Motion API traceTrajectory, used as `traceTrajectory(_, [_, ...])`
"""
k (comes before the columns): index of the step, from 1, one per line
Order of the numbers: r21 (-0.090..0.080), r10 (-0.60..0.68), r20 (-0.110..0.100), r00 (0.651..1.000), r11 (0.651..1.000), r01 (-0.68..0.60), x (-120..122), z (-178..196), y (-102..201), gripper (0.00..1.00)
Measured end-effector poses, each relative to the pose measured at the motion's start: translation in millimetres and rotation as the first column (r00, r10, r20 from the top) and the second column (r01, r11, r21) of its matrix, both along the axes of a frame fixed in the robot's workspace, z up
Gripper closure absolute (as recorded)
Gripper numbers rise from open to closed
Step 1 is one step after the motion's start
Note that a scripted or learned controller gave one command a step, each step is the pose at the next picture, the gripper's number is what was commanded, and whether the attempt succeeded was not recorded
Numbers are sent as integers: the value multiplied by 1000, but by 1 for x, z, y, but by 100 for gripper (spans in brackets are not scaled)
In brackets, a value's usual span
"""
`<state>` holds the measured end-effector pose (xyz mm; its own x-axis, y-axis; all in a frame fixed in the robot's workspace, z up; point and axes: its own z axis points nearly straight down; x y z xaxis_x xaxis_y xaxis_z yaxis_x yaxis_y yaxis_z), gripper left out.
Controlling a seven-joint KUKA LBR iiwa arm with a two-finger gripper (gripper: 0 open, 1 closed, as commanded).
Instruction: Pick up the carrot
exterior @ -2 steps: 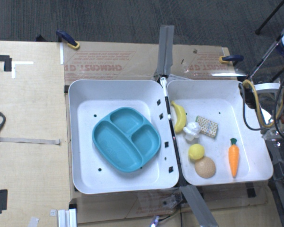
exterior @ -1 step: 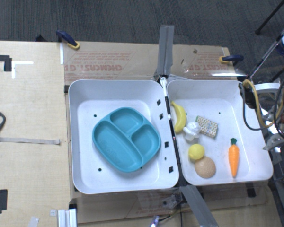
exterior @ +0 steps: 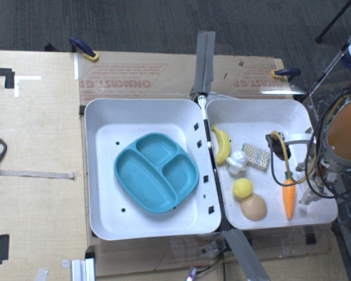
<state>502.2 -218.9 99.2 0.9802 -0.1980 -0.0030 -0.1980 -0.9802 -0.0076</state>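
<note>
The carrot [exterior: 288,199] lies in the right bin [exterior: 263,107], reachable; the hand's [exterior: 304,183] state is unclear.

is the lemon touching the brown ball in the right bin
Touching: the camera view shows the lemon meeting the brown ball with no white bin floor between them.

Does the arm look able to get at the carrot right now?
Probably yes. The carrot lies in the right bin close to the arm, with bare floor beside it; the round tan ball sits apart.
</note>
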Motion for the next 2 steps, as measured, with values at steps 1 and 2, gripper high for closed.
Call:
traceTrajectory(1, [-2,-20,-3,1000,1000,20,-18,-9,43,0])
traceTrajectory(2, [-2,-7,-4,1000,1000,7,-12,-9,90,0])
